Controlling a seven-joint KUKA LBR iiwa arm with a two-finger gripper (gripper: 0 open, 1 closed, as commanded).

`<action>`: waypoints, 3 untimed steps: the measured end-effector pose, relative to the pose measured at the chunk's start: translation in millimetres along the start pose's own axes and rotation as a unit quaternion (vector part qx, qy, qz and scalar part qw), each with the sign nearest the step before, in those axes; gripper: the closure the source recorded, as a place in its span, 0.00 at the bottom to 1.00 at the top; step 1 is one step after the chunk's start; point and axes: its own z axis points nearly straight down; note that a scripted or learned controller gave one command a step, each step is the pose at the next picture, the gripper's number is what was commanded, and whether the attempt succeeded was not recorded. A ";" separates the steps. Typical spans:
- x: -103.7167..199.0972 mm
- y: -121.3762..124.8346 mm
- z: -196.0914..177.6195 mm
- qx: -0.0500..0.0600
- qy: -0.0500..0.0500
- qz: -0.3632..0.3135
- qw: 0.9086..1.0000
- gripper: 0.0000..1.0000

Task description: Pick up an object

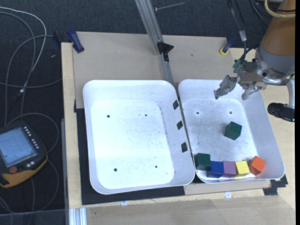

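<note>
Over the right bin's upper part the gripper hangs with fingers spread apart, gripping nothing. Below it, well apart toward the frame's lower right, sits the dark green cube, alone.

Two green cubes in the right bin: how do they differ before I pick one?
The lone green cube sits apart mid-bin, turned at an angle; the other green cube heads the row along the near wall, against the blue cube. The lone one lies nearer the open gripper. Both are dark green and look similar in size.
</note>
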 end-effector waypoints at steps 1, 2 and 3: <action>-57.0 -40.8 53.2 0.004 -0.001 0.004 1.000 0.00; -71.0 -22.7 164.9 -0.001 -0.001 0.001 1.000 0.00; -69.8 -22.0 155.9 -0.001 0.000 0.000 1.000 1.00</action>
